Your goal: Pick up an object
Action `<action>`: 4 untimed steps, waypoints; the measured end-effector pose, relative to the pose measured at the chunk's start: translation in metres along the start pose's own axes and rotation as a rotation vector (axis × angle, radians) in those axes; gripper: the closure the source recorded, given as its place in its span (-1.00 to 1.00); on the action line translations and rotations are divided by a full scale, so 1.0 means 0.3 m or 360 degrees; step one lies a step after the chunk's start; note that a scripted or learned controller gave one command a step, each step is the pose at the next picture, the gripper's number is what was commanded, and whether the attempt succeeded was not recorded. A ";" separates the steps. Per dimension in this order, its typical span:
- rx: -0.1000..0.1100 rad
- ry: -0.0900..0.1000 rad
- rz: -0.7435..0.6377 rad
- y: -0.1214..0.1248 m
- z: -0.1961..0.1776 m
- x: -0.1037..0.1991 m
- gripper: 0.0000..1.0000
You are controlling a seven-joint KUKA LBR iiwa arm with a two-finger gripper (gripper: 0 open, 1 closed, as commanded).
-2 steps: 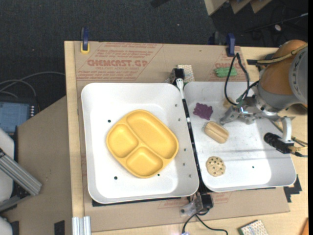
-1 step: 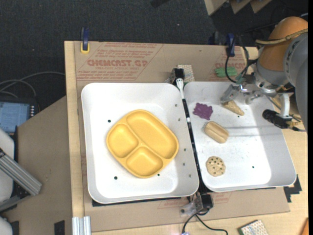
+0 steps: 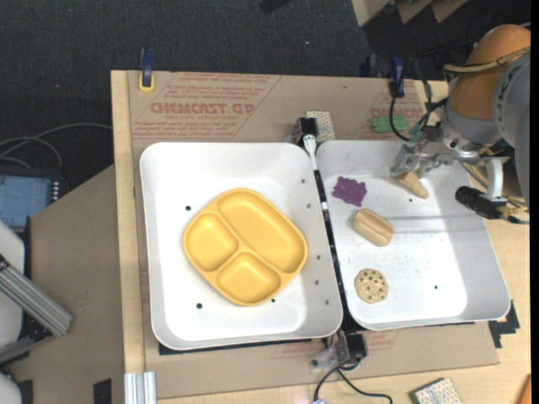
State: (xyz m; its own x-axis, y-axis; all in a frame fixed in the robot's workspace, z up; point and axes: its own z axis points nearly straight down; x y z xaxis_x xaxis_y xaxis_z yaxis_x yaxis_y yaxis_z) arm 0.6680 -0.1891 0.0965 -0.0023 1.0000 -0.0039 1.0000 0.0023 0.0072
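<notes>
- Bins first: you have two shallow white plastic bins side by side on the brown cardboard-covered worktop (image 3: 210, 99), the left bin (image 3: 168, 310) and the right bin (image 3: 472, 301), their inner rims touching along the middle.
- In the left bin you see a yellow plastic divided plate with three compartments (image 3: 244, 245), lying flat near the bin's centre and turned at an angle to the bin walls.
- In the right bin, look at the far left part for a small purple ragged-edged piece (image 3: 349, 190), lying flat on the floor.
- Just in front of it lies a tan bread-roll-shaped toy (image 3: 372, 226), apart from the purple piece.
- Nearer to you still sits a round tan cookie with dark specks (image 3: 370, 284), well clear of the roll.
- At the far right part of that bin your grey arm with the orange band (image 3: 497, 53) reaches in from the right, with the hand (image 3: 414, 165) low over the bin floor.
- A small beige wedge-shaped piece (image 3: 413, 185) lies right at the hand's tip; you cannot tell whether it sits between the fingers, nor how far the hand is open.
- Behind the right bin, a small green object (image 3: 383, 124) rests on the worktop.
</notes>
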 end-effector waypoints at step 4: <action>0.0002 0.0007 -0.0005 -0.280 -0.127 0.309 1.00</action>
State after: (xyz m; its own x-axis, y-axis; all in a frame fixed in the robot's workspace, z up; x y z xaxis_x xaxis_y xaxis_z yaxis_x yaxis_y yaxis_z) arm 0.5834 -0.0963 0.1337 -0.0055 1.0000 0.0007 1.0000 0.0055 0.0056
